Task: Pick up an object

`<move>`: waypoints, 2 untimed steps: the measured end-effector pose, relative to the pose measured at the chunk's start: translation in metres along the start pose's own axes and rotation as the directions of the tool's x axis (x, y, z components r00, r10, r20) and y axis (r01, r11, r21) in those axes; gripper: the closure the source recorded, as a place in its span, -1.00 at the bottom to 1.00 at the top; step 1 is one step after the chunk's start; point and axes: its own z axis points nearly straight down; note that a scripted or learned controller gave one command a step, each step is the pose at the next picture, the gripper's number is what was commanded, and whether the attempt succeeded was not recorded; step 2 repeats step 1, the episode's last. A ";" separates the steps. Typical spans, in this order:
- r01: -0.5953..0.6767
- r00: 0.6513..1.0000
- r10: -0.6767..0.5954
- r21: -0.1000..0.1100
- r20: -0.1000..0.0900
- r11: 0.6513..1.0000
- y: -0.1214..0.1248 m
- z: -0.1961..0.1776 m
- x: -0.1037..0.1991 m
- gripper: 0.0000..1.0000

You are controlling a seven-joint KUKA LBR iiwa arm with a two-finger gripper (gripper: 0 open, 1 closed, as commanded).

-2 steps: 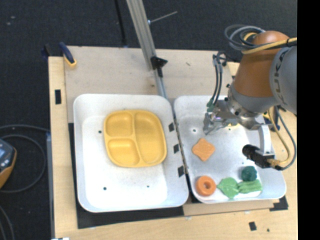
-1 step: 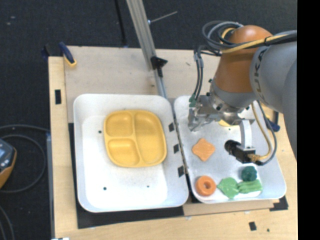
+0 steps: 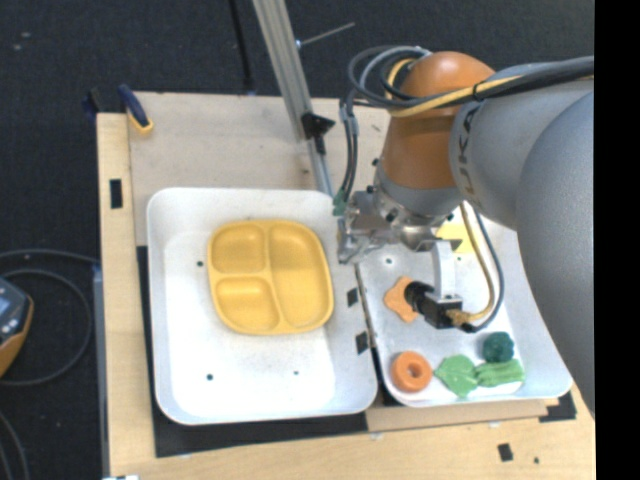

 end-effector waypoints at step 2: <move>0.000 1.000 0.000 -0.001 0.000 1.000 -0.005 -0.008 0.045 1.00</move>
